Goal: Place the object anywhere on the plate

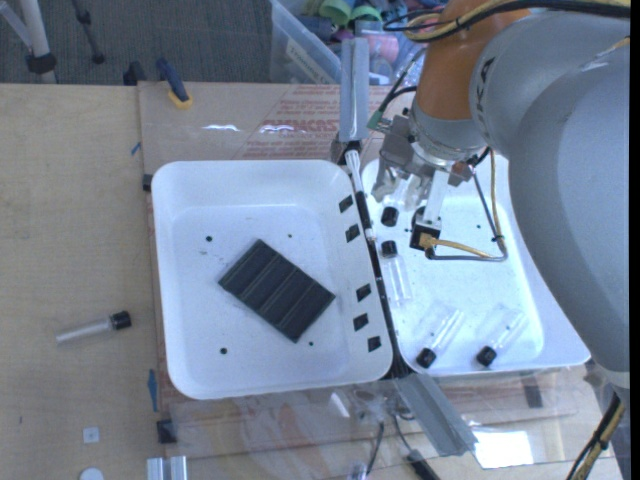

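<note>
The grey arm's gripper (405, 203) hovers low over the far-left corner of the right white bin (520, 298), fingers state indeterminate, while clear black-capped tubes (440, 336) lie near, and the dark ribbed rectangular plate (277, 290) occupies the left white bin (180, 268).

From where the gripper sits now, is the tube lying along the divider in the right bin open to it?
Probably yes. The gripper hangs just above that tube, and nothing lies over it, though the divider crowds one side.
</note>
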You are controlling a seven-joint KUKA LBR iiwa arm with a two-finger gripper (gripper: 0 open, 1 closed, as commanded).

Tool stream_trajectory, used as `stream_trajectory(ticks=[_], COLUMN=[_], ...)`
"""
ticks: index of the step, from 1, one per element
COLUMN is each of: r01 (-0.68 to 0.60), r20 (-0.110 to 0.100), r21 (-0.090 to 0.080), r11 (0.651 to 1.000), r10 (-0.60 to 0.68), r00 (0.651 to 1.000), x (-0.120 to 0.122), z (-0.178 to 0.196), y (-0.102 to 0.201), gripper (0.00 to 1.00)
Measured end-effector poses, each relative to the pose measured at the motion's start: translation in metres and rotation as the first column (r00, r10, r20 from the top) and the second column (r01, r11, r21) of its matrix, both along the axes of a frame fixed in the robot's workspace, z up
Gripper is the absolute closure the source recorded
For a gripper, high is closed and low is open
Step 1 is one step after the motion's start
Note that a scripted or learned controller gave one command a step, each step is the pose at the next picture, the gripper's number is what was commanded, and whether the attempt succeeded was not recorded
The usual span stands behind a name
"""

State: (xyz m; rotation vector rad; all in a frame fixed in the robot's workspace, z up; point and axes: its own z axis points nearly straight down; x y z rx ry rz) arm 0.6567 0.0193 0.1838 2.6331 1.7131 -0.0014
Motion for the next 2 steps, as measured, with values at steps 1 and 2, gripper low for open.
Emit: stream_trajectory(ticks=[1,2], r01=[-0.374,-0.696], r20=[0.002,-0.001], r21=[-0.001,0.003], r11=[0.928,0.718], r10=[0.374,0.696], r00=[0.928,0.718], x=[0.01,0.007], z=[0.049,0.013], y=[0.067,0.126], gripper=[1.0,1.0])
